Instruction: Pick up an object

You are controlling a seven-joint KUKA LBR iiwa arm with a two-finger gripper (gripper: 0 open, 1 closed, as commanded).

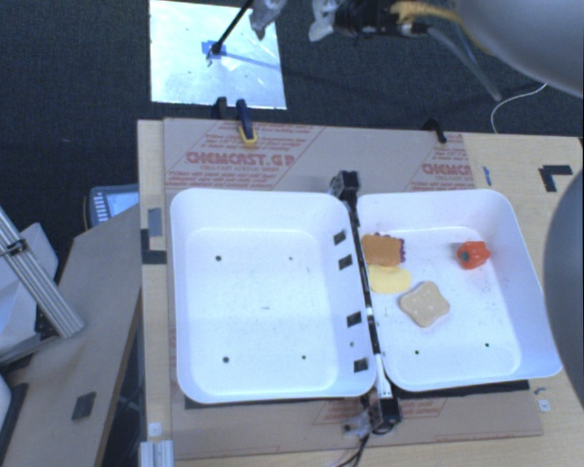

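The right bin holds several small items. An orange cracker-like piece with a purple edge lies near the divider, with a flat yellow piece just below it. A tan toast-shaped piece lies toward the bin's middle. A red-orange pepper-like object sits to the right. My gripper hangs high at the top edge of the view, beyond the bench's far side and well away from all the items, partly cut off by the frame.
The left bin adjoins the right one along a clipped divider. A shiny metal sheet lies on the floor past the bench. An aluminium rail and a grey side table stand at the left.
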